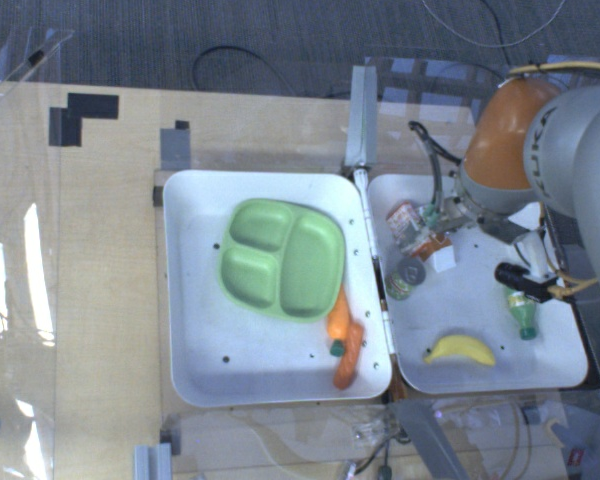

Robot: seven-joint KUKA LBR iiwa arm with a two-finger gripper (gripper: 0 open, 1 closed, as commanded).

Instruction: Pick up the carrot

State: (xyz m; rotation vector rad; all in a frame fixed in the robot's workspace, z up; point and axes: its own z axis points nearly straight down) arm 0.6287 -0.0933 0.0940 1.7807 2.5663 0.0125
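Honestly, nothing about the actual pick looks done yet. The carrot (344, 342) is lying in the left bin (195, 268), down in the near right corner, just beside the green divided plate (283, 258) and close to the wall that separates the two bins. There might be two orange pieces there, lying against each other, with a small dark green bit between them; I can't tell for sure whether that's one carrot or two. Meanwhile the arm (540, 158) is over on the other side, hanging above the far part of the right bin (550, 368), and the gripper (432, 220) sits low among a little clutter of items there: a crumpled packet (404, 218), a small round can (406, 278) and something orange and white (439, 251). Whether it's grasping anything, or how the hand is set at all, I can't tell from this angle, too much stuff bunched up around it. A banana (460, 350) and a green bottle (522, 315) are in that bin too, well apart from the carrot. So my read: pretty much the whole job is left. It needs to get across the divider, line up over the carrot without bumping the plate or the bin wall, close on it and lift.
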